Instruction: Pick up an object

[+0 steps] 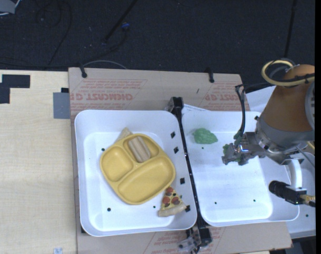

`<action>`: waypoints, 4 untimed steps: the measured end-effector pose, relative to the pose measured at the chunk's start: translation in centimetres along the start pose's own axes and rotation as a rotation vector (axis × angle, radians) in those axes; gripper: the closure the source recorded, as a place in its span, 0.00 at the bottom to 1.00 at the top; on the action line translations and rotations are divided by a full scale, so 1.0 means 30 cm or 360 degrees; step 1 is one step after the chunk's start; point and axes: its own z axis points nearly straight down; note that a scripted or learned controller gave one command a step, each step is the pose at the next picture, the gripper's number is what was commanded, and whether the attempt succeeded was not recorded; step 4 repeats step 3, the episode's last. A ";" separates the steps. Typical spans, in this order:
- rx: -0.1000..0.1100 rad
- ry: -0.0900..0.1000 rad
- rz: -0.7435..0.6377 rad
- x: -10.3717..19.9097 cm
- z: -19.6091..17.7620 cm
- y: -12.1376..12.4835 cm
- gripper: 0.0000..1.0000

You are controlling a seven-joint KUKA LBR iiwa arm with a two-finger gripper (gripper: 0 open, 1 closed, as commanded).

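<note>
Nearest the camera, at the lower edge of the left white plastic bin, lies a small toy pizza slice with red dots on top, just beside the yellow three-compartment plastic plate, which holds a tan sausage-shaped piece in one upper compartment. Both bins sit on a cardboard sheet over the light wooden desk.

In the right white plastic bin, near its upper left corner, rests a small, flat, crumpled-looking green lump, the only object there and the likeliest target. From the dark two-finger gripper it lies up and to the left in the camera view, near but clearly apart, with bare bin floor between them. Its longer side runs roughly left to right.

How far apart the gripper's tips stand cannot be told; the tooling is dark and cluttered, and nothing is seen between them. A short move toward the bin's far left corner would, I judge, bring it over the lump.
</note>
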 end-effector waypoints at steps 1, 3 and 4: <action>0.0010 0.0005 -0.0006 0.189 0.011 -0.013 1.00; 0.0010 0.0005 -0.0008 0.544 -0.083 -0.116 1.00; 0.0010 0.0005 -0.0008 0.544 -0.083 -0.116 1.00</action>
